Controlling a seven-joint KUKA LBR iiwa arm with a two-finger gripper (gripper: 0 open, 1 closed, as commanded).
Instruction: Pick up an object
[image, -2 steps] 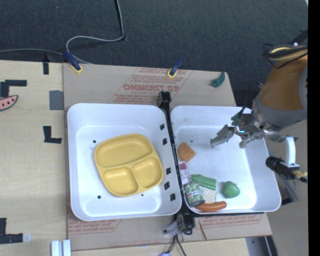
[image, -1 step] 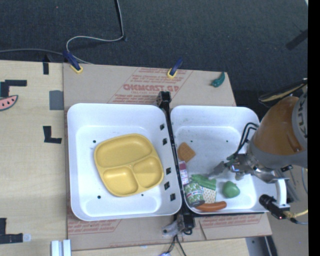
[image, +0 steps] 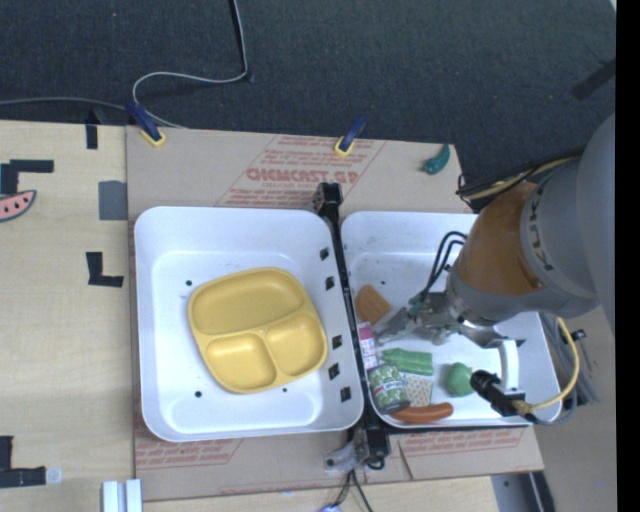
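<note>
My gripper (image: 405, 320) reaches into the right bin (image: 400, 245), low over its left middle, with the orange-banded wrist behind it to the right. Just left of its fingers lies a brown flat piece (image: 371, 301). Below the gripper lies a green block (image: 406, 360), with a round green object (image: 457, 377) to its right. A speckled green packet (image: 386, 384) and a red sausage-like object (image: 422, 410) lie along the bin's front edge. Nothing shows between the fingers.
The left bin (image: 165, 330) holds a yellow divided plate (image: 258, 328). A black divider (image: 338, 300) runs between the bins. Cardboard lies under both bins, held by yellow clips (image: 349, 140) at its far edge. A black and yellow cable (image: 500, 392) hangs near the right bin's front right.
</note>
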